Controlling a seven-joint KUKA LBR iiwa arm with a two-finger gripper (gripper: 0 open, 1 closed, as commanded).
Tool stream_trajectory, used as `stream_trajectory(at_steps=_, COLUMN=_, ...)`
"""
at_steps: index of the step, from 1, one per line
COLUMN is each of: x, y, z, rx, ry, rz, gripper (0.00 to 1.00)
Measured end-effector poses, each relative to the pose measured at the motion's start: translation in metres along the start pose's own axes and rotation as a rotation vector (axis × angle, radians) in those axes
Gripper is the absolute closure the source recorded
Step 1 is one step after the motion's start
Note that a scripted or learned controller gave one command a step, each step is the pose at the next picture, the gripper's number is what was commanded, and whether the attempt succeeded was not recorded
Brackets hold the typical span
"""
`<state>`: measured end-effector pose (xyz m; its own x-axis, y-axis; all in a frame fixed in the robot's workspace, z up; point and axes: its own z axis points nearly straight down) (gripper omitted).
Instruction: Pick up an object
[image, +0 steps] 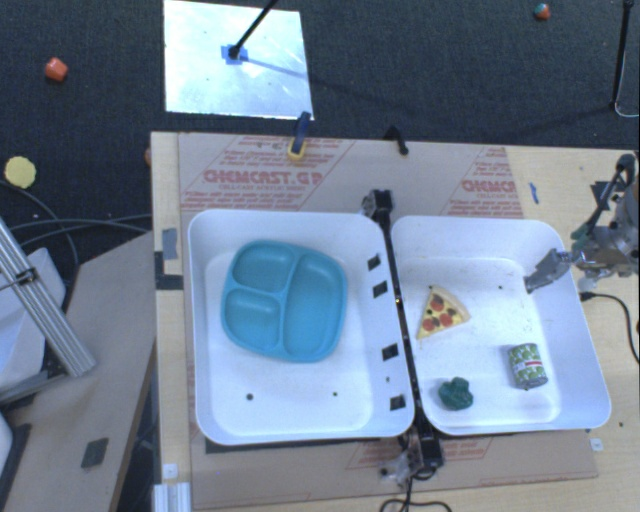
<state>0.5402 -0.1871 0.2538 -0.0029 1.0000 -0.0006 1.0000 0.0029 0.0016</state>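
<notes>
The right bin (500, 245) holds three things. A pizza slice (441, 312) lies left of its middle, a green broccoli-like piece (456, 394) sits near its front edge, and a small can with a green label (527, 365) lies at the front right. My gripper (548, 269) hangs at the right bin's back right corner, apart from all three; the arm enters at the right edge. Nothing shows between its fingers.
The left bin (215, 250) holds a blue divided plate (284, 300). A black divider with clips (390, 300) runs between the bins. Cardboard lies under both bins. A metal sheet (235, 60) and small balls lie on the dark floor behind.
</notes>
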Motion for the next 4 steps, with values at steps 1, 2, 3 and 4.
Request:
stream_trajectory(at_steps=1, x=0.065, y=0.043, z=0.117, rx=0.006, ry=0.005, rz=-0.008, gripper=0.0)
stream_trajectory(at_steps=2, x=0.108, y=0.074, z=0.172, rx=0.003, ry=0.004, rz=-0.005, gripper=0.0)
stream_trajectory(at_steps=3, x=0.09, y=0.024, z=0.17, rx=0.005, ry=0.001, rz=0.004, gripper=0.0)
stream_trajectory(at_steps=4, x=0.091, y=0.028, z=0.159, rx=-0.002, ry=0.0, rz=0.002, gripper=1.0)
